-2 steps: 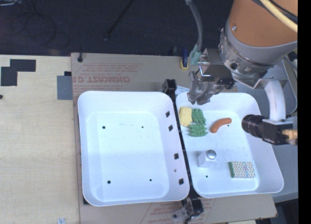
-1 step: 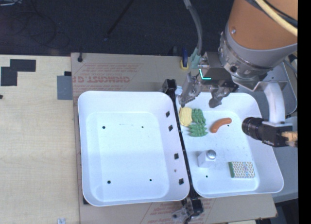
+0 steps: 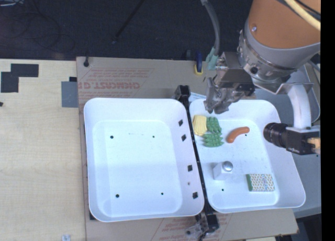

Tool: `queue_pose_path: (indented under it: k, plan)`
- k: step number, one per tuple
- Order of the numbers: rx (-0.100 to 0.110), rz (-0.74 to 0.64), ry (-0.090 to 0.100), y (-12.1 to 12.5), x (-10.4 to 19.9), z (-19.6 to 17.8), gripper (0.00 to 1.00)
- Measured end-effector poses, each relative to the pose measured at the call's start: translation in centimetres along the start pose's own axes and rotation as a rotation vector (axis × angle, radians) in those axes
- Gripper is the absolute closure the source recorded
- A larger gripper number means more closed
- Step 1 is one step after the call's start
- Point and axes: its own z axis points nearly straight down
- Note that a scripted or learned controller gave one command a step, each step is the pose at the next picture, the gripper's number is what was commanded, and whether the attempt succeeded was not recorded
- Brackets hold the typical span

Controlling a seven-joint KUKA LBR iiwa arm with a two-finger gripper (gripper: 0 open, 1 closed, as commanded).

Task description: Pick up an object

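Nothing is lifted yet: the gripper, fingers' state impossible to tell, hovers at the right bin's eleven o'clock corner just above the corn and green piece, grasp still ahead.

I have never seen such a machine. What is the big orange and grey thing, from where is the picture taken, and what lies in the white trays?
It is a robot arm, reaching in from the right. Its claw hangs over the right bin, and I see nothing held in it. One camera looks down from above at a slant. The right bin holds a yellow and green corn toy, a small sausage, a grey block and a patterned sponge. The left bin lies beside it.
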Motion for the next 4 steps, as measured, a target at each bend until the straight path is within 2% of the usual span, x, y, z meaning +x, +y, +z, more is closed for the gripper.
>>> queue_pose_path:
  k: [2,3,4]
  plan:
    - [0.008,-0.014,-0.002,0.1,0.1,-1.8,1.0]
    - [0.009,-0.015,-0.002,0.0,0.1,-1.8,0.0]
    - [0.012,-0.021,-0.003,0.1,0.2,-2.7,1.0]
